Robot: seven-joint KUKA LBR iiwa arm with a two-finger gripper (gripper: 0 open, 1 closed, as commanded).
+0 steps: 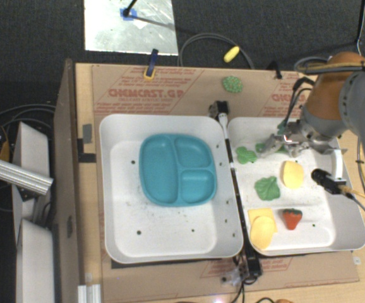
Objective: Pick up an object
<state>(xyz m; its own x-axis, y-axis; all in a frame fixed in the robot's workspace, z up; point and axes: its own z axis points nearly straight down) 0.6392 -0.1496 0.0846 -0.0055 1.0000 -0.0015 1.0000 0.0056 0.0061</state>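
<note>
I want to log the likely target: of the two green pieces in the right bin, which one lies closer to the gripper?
The upper green piece, near the divider, is closer to the gripper. The other green piece lies lower, beside the yellow piece.

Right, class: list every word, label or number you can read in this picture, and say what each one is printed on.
"CHEMCAST GP": red print on the brown board behind the left bin.
More red print on the same board behind the right bin: partly hidden by the arm, too blurred to read.
Other red print along the board's edges: too small to read.
</note>
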